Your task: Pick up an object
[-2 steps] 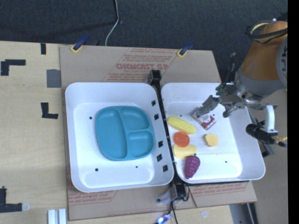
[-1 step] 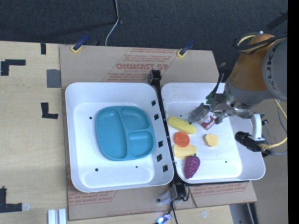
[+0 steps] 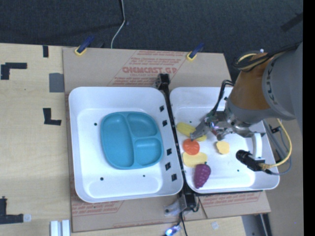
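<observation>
Gripper (image 3: 199,132) down in right bin (image 3: 246,181), over the toy-food cluster by the divider.

Fingers slightly parted, nothing visibly between them; tips just above orange-red tomato-like piece (image 3: 191,146), beside yellow banana-like piece (image 3: 185,128). Also close: flat yellow piece (image 3: 195,158), purple grape bunch (image 3: 202,174), small yellow piece (image 3: 223,147) to the right. Blue divided plate (image 3: 131,139) alone in left bin (image 3: 88,181). Risks: tight packing, so likely clipping two pieces or pushing one aside; round piece squirting out on closure; divider wall blocking a finger.
</observation>
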You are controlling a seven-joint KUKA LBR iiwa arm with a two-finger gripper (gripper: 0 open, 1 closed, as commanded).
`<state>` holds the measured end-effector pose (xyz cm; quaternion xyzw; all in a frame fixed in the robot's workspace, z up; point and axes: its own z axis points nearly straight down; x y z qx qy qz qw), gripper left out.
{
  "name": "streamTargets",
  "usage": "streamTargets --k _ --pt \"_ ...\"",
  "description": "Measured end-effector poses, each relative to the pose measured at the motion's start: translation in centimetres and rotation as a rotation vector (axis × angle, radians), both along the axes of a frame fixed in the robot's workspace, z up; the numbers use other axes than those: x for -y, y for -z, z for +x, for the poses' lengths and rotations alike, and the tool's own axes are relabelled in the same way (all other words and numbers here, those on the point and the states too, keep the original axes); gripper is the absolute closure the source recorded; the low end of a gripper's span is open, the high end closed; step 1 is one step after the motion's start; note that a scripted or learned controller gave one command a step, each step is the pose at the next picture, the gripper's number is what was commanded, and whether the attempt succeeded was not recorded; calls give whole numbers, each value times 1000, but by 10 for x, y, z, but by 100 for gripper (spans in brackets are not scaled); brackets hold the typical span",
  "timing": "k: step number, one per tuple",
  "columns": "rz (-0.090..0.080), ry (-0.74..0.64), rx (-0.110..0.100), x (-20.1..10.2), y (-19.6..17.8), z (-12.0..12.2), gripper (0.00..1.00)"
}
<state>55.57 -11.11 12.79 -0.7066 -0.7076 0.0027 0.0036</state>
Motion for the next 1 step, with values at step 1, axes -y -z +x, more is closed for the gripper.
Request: streamTargets --k 1 --pt "-1 -2 3 0 -12 2 100"
